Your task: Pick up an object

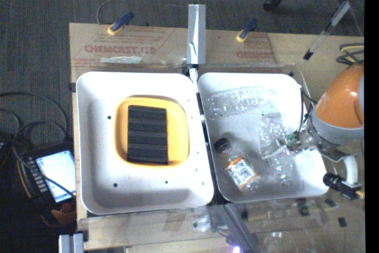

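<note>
1. Camera view: the arm [340,109] is seen over the right bin [251,81], its claw [291,142] set among clear plastic bottles [273,136]; whether the claw is released or clenched cannot be told.
2. A black-capped bottle with an orange label [237,166] lies near the bin's front.
3. A yellow tray with a black insert [151,133] is seen in the left bin [95,145].

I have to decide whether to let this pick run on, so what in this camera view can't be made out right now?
- Gripper: small and lost against clear plastic in the right bin; finger state unreadable.
- Clear plastic bottles: see-through on white, so their outlines and number are unclear.
- Small bottle: label print too small to read.
- Arm: cut off by the right edge.
</note>
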Tool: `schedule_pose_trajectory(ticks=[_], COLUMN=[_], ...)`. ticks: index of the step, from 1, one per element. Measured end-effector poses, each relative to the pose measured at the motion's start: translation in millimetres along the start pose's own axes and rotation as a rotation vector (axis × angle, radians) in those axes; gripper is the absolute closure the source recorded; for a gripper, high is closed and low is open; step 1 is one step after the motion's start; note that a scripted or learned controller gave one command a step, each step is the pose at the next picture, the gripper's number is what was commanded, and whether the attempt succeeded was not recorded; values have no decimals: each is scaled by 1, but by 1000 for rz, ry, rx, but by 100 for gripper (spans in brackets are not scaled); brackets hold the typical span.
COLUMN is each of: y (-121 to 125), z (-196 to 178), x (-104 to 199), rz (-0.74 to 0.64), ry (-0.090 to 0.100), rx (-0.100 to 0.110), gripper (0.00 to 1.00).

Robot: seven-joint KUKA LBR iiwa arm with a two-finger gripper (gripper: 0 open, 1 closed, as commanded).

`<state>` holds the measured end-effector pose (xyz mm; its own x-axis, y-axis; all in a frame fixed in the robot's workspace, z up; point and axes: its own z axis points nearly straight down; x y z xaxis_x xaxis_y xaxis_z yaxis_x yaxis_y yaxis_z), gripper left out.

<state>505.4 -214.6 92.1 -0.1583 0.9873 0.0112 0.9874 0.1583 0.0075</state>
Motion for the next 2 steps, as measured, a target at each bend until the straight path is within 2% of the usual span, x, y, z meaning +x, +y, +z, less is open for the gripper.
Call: schedule_pose_trajectory(ticks=[1, 2], y=[3, 42], z=[-11, -65], x=[0, -14], rz=[-2, 217], ry=[0, -13], rx=[-6, 8], gripper=[100, 100])
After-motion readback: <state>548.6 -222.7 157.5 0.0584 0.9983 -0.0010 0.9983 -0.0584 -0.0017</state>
